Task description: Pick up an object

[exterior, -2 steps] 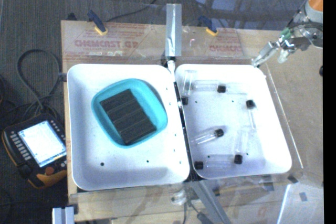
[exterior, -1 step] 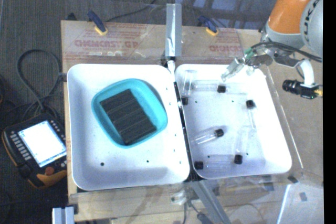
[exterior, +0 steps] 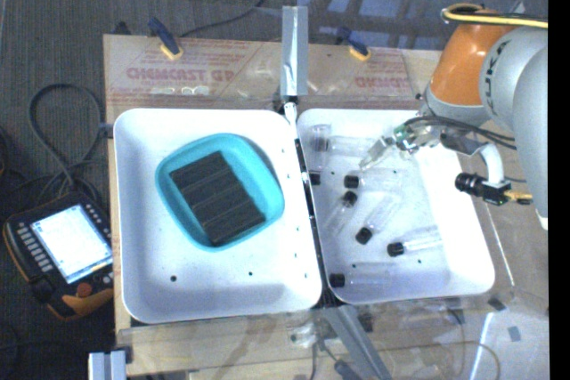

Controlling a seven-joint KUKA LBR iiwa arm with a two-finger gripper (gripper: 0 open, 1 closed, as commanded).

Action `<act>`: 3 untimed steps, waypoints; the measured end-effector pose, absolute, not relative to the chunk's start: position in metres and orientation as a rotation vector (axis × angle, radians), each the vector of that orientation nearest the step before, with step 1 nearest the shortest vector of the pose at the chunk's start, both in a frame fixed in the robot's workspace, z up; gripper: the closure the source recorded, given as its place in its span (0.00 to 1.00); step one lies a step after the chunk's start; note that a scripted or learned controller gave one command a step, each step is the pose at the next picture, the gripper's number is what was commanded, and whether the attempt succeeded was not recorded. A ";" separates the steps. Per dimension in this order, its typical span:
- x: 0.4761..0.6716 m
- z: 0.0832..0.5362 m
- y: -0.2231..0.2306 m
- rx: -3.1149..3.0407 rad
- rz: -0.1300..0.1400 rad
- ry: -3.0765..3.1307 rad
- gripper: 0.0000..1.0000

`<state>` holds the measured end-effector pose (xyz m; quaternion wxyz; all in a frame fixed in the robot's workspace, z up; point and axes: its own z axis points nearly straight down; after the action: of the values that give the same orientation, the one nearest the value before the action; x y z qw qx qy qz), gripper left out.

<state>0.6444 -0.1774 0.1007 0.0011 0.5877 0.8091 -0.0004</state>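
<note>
Camera view, from above at a slant: wooden bench [exterior: 134, 67] w/ printed clear sheet, two blue clamps at back edge, grey carpet around. Pendant [exterior: 62, 249] w/ lit screen on floor at left, black cables nearby.

Left bin [exterior: 142, 280]: blue tray [exterior: 178, 165] holding a black ribbed block [exterior: 216, 196], long axis running upper-left to lower-right.

Right bin [exterior: 463, 267]: several clear vials w/ black caps, scattered, lying flat. One vial [exterior: 414, 243] near front-right, axis roughly left-right, cap to left. Another vial [exterior: 376, 218] mid-bin, axis diagonal, cap at lower-left. More toward the divider; exact count can't tell, clear bodies blend w/ white floor.

Arm [exterior: 485, 71]: grey w/ orange band, enters at right. Gripper [exterior: 401, 140] over back part of right bin, pointing left and down. Finger gap can't tell; whether anything is held can't tell. A clear vial [exterior: 374, 154] lies just beside tip; contact unclear.
</note>
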 end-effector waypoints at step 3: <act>0.626 0.092 -0.105 2.002 -0.002 2.420 0.00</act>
<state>0.6260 -0.1050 0.0918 0.0004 0.6375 0.7705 -0.0007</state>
